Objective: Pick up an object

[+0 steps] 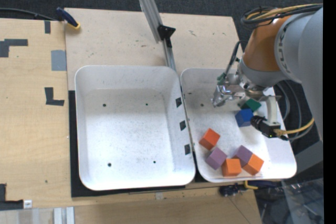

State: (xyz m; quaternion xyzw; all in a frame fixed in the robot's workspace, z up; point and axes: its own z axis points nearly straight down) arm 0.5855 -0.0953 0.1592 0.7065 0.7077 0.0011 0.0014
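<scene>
My gripper (222,96) hangs over the upper middle of the right bin (197,78), reaching in from the right under the orange-banded wrist. Just to its right lie a green block (253,105) and a blue cube (244,117), both partly tucked under the wrist. Lower in the same bin an orange cube (210,139) sits alone. Near the front rim is a cluster: a purple cube (215,158), an orange cube (231,167), another purple cube (243,154) and another orange cube (254,164). I see nothing in the gripper.
The left bin (84,113) stands beside the right one, sharing a raised middle wall. A slanted metal rail (148,0) runs from the top down to that wall. Cables (294,128) loop along the right bin's right side. A blue-and-yellow tool (68,17) lies at the bench's far left.
</scene>
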